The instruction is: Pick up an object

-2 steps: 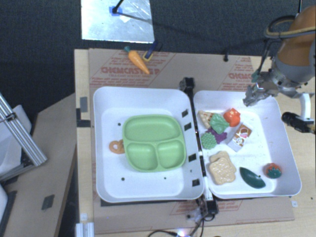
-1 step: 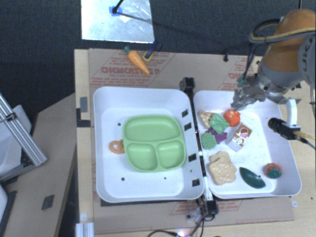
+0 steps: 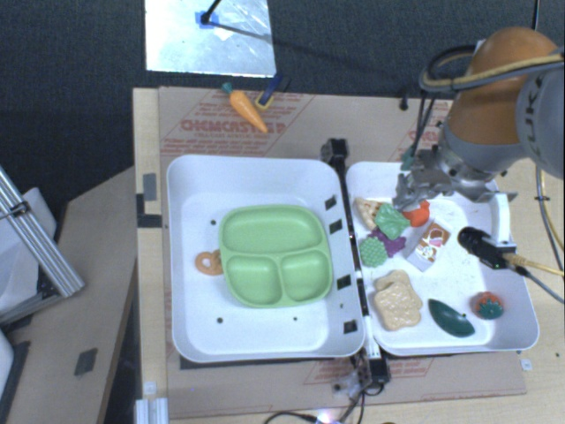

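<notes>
Gripper (image 3: 413,194) hangs low in the right bin (image 3: 521,325), finger state can't be told. An orange toy (image 3: 418,213) sits touching at its 5 o'clock, green leaf (image 3: 391,222) just beyond at 7.

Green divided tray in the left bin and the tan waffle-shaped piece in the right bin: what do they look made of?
The light green three-compartment tray looks like moulded plastic: uniform colour, soft sheen, rounded edges. The tan waffle-shaped piece is probably matte plastic or rubbery toy food, given its flat colour and bumpy relief; the view leaves that open.
</notes>
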You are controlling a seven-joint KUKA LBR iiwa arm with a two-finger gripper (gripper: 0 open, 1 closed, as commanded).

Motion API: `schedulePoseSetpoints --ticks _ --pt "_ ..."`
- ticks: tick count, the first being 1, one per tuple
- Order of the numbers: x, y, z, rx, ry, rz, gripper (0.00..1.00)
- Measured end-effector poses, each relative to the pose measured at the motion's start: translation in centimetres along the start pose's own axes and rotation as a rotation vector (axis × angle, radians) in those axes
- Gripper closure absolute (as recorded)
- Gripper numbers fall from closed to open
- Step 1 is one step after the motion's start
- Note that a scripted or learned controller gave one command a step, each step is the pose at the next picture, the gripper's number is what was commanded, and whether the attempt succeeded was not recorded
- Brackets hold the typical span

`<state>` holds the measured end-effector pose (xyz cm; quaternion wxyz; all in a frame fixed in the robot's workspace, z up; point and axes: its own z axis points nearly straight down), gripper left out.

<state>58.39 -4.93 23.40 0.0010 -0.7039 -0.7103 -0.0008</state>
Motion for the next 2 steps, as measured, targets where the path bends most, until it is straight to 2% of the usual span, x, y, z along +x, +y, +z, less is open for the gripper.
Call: schedulePoseSetpoints --ticks 1,2 --pt "4.0 -2.7 1.4 0.002 0.000 0.001 1.00" --pt "6.7 -6.2 0.1 0.001 -0.001 0.002 1.00"
